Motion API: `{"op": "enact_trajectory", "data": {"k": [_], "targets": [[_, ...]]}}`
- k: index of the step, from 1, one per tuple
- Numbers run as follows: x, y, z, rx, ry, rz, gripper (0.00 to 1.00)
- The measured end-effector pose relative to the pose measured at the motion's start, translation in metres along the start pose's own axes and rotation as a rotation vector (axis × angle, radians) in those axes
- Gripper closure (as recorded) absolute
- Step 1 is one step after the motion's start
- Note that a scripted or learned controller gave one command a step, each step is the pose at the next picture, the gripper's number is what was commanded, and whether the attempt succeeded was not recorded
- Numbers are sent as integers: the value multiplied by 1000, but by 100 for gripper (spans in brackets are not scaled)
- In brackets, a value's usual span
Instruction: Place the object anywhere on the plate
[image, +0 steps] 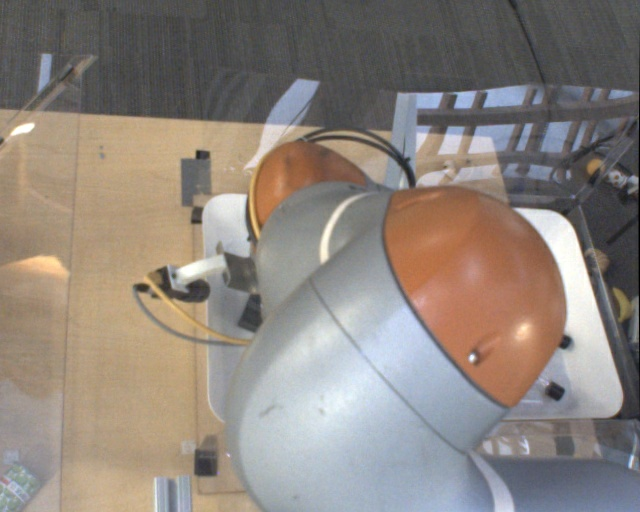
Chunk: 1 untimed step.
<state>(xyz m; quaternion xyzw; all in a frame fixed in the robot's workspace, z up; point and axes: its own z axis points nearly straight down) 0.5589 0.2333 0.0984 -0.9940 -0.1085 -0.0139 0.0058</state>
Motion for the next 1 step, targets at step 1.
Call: {"op": "enact_trajectory", "data": {"k": [1], "targets": [[27,0,3,1,-18,6,100]]}}
